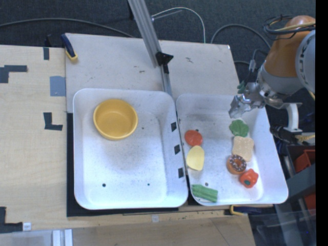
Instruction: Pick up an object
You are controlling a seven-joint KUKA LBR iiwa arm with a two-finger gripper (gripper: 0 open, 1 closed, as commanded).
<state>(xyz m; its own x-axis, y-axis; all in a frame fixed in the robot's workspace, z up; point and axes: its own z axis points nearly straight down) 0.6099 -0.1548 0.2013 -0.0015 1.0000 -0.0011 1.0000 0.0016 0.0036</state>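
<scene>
Green leafy toy (239, 127) lies just below the jaws (238, 108).

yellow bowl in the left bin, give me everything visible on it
The yellow bowl is round, plain yellow throughout and looks like matte plastic. It sits upright, mouth up, with nothing visible inside. It rests on the floor of the left bin, in the far-left corner, near the walls, though whether it touches them is unclear. Nothing else touches it, and the gripper is over the right bin.

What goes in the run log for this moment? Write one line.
phase: approach | hand: above right bin's far edge, holding nothing | nearest: green toy | yellow bowl: left bin
</scene>
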